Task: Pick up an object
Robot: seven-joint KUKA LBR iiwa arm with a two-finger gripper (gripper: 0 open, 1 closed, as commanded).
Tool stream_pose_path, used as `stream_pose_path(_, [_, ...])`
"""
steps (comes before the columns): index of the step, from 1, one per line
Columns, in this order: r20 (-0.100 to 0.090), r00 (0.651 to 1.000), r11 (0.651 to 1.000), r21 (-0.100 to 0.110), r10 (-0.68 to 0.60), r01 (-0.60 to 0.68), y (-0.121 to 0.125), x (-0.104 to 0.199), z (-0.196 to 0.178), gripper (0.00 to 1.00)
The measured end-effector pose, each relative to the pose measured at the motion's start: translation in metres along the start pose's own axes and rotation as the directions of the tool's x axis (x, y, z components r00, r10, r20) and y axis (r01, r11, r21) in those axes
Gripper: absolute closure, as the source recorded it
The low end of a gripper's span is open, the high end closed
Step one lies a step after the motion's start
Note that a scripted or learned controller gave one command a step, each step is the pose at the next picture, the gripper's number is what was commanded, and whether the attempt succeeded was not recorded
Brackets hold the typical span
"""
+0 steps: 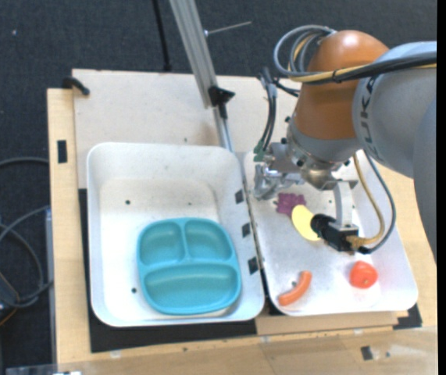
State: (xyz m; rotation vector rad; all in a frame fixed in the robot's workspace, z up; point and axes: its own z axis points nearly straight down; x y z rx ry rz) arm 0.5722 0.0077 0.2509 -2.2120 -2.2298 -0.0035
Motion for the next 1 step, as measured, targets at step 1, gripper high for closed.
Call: stream_pose_path(1, [0.000, 1.000, 1.000, 0.000, -0.001, 0.001, -0.0120, 0.0529, -0.0087, 1.00])
